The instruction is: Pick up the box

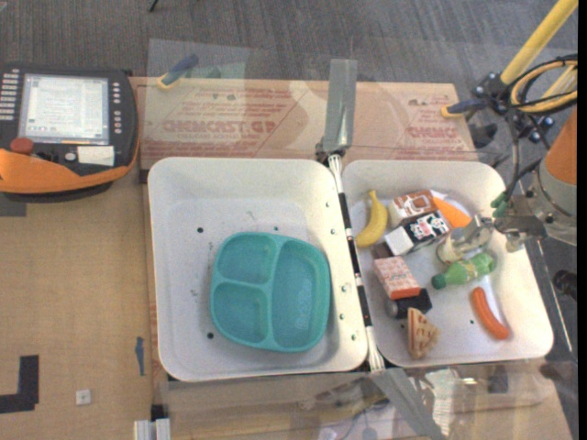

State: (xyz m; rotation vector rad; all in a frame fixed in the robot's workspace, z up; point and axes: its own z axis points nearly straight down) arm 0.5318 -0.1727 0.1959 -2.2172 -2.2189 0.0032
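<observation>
**Box lies in the right bin, gripper above the bin's right side**

You will find the box (396,276), pink and white, lying in the right bin (532,337), left of centre and near the divider between the bins. A black block (412,302) touches its lower right corner, and a waffle wedge (421,332) lies just below that. Above the box sit a banana (371,220), a black-and-white carton (418,231) and a brown carton (413,204). To its right you see a green bottle (463,270) and a sausage (492,313).

The gripper (477,236) hangs over the bin's right half, apart from the box; you cannot tell how its fingers stand. The left bin (183,200) carries a teal divided plate (271,291).
</observation>
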